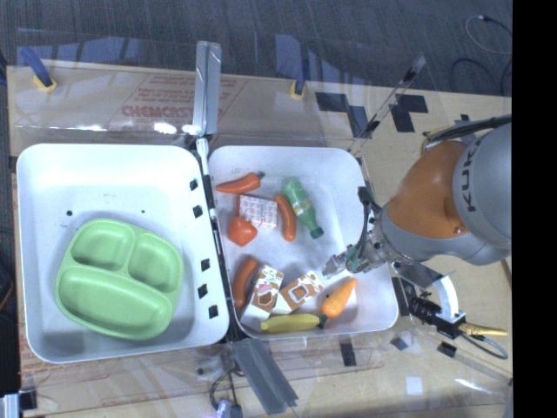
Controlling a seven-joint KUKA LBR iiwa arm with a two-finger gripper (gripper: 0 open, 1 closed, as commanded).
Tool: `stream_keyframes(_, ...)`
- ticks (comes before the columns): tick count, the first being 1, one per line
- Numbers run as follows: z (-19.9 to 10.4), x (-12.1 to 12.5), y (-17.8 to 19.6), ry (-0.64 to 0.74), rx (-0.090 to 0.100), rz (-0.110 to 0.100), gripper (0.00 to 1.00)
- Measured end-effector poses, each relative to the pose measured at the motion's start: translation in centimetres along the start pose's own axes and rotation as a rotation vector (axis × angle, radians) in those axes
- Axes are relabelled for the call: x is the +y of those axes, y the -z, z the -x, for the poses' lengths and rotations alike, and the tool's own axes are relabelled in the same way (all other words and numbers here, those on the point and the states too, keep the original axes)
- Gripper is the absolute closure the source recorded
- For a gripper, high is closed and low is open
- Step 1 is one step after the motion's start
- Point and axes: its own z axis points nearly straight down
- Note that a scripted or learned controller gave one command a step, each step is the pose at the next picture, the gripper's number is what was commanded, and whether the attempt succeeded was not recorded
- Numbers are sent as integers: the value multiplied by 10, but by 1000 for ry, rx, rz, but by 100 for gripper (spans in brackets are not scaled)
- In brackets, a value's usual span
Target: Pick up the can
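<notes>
Evidently the gripper (345, 262), whose state could not be told, hung inside the right bin (348, 159) just beside the carrot (339, 296), so the red-and-white can (258, 209), lying well beyond it, was judged ungrasped.

One fixed cam above the bench (104, 103), looking down at a slant, far enough to take in both bins whole. Pincer (346, 261) sits low-right in frame; right bin (287, 159) lies under and left of it, left bin (35, 233) well beyond that.
</notes>
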Motion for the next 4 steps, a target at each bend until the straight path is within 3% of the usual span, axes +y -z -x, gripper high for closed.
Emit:
stream_keyframes(1, 37, 123, -6, 84, -2, 2, 100)
stream_keyframes(2, 20, 63, 31, 124, -2, 1, 100)
stream_keyframes(3, 28, 87, 50, 126, -2, 2, 100)
stream_keyframes(4, 28, 87, 50, 126, -2, 1, 0)
